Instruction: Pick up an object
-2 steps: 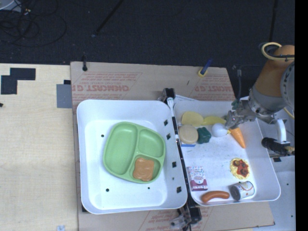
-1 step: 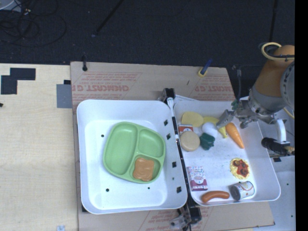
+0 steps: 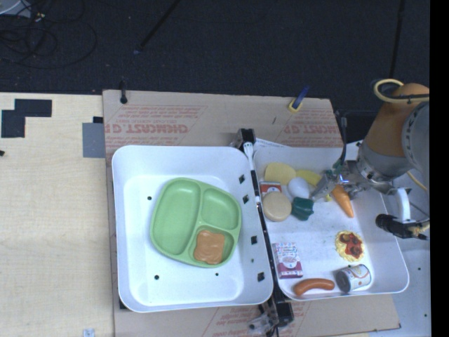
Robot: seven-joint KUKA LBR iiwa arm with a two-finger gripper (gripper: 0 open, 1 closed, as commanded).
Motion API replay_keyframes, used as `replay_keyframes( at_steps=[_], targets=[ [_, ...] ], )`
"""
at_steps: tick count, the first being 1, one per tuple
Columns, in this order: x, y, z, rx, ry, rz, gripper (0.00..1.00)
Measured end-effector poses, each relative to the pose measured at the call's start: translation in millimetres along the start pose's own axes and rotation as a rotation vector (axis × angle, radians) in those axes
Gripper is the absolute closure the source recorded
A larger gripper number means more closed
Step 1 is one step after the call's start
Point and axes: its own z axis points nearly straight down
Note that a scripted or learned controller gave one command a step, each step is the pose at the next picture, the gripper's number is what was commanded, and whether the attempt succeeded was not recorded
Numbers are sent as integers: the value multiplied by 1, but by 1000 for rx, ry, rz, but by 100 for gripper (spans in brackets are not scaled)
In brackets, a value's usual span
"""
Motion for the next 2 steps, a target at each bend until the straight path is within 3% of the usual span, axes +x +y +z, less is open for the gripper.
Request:
replay_keyframes(
  at_steps=[1,2],
  targets=[
    [2,1,-7,4,4,-4,100],
    [62,-32,-56,-2,0,1,100]
  ],
)
